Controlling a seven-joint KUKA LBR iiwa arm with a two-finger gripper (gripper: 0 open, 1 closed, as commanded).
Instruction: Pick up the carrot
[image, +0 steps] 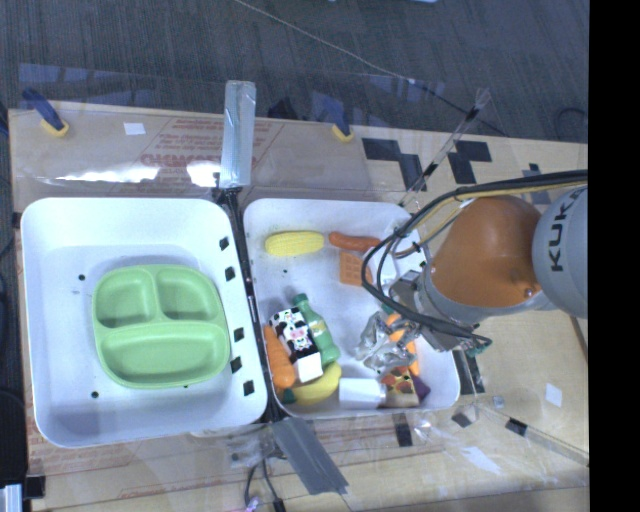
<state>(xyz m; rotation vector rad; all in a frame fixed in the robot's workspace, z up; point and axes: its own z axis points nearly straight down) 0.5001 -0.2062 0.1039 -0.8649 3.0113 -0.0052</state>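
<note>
Approach step it looked like: my metal two-finger gripper (388, 345) hung low in the right white plastic bin (300, 215), grip state not readable, while the slim orange carrot (279, 358) lay by the bin's left wall, so next I needed to shift left.

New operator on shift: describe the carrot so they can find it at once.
Look in the right white bin, at its left wall near the front corner. The carrot lies there, beside the green bottle and the banana. It is the only slim orange thing there.
</note>
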